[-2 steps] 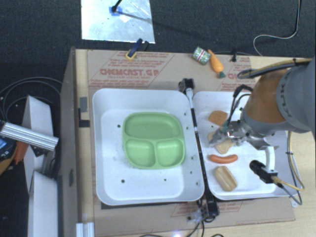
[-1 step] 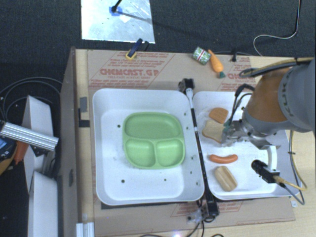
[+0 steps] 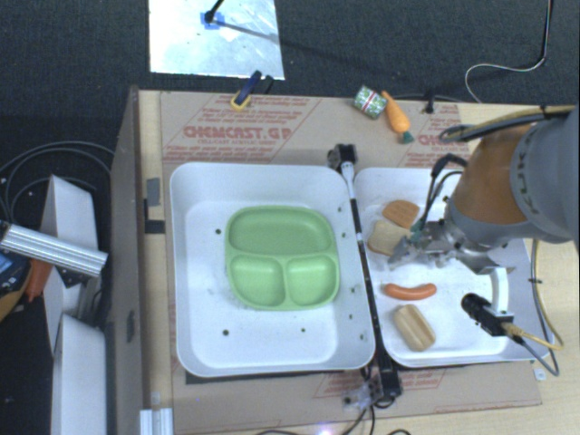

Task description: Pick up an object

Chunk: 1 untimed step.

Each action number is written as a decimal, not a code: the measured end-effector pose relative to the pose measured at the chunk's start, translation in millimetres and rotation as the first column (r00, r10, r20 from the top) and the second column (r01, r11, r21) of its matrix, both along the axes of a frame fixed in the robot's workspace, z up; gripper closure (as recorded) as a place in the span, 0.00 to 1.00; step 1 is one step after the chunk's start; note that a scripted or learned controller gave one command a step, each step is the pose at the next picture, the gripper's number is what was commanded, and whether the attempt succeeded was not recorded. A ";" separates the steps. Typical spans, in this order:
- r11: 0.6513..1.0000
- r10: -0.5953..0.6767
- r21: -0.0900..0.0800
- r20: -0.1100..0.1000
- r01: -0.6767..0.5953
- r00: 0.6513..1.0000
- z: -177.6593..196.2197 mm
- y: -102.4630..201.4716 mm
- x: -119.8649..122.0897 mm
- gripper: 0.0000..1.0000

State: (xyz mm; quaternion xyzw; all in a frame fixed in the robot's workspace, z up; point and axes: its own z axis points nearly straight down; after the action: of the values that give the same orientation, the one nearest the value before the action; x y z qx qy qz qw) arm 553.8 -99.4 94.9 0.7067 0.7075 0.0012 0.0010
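Two white bins are sitting side by side on a brown cardboard sheet (image 3: 272, 132) with red letters. The left bin (image 3: 195, 243) is holding a green plate (image 3: 282, 256) with three parts, lying flat in the middle.

The right bin (image 3: 453, 347) is holding the toy food. A round tan bun (image 3: 401, 212) is lying at the far left of this bin. A pale bread piece (image 3: 382, 236) is lying just beside it, a bit nearer and close to the left wall. A red sausage (image 3: 410, 290) is lying flat near the middle. A brown roll (image 3: 414, 326) is lying near the sausage, closer to the near wall.

The grey arm (image 3: 535, 184) is reaching in from the right. The gripper (image 3: 408, 246) is hanging low over the right bin, just beside the pale bread piece and the tan bun, and on the far side of the sausage. It is not clear whether the gripper is apart or together, and nothing is showing as held in it.

Beyond the bins, an orange toy carrot (image 3: 396, 116) and a small green can (image 3: 370, 101) are lying close together on the cardboard. A yellow and blue clip (image 3: 246, 91) is lying at the far edge, more to the left. A shiny sheet (image 3: 213, 21) is lying on the dark floor beyond that.
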 end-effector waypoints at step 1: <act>1.000 0.002 0.000 0.002 -0.002 1.000 -6.7 13.0 79.4 0.00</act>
State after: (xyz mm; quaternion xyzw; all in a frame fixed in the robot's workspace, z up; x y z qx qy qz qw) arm 633.2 -86.4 88.2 0.7061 0.7081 0.0018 0.0017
